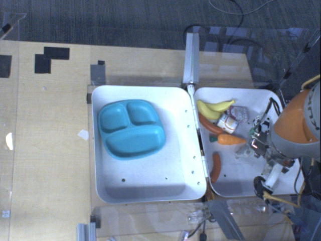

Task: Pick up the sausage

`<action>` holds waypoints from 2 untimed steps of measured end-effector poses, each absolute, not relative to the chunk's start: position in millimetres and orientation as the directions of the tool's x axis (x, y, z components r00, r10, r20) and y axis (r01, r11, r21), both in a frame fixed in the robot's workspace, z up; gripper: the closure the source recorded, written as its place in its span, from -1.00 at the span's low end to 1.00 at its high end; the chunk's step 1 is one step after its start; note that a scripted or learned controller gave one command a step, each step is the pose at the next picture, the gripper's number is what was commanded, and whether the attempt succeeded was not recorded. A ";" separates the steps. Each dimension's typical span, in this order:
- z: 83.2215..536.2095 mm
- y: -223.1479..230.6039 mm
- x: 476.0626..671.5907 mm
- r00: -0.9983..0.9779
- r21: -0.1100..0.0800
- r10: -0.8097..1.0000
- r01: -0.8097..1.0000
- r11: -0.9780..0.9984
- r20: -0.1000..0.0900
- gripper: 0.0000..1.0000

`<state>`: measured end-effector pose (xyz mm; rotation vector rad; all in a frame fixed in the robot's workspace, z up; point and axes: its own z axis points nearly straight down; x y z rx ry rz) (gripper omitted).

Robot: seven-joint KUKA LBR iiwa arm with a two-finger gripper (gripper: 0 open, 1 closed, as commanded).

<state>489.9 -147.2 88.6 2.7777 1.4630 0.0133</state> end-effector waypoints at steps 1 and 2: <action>246.6 -152.7 547.7 0.504 0.006 0.864 0.864 -0.504 0.001 -1.00; 88.6 -145.9 510.8 0.244 0.011 0.970 0.970 -0.244 0.002 -1.00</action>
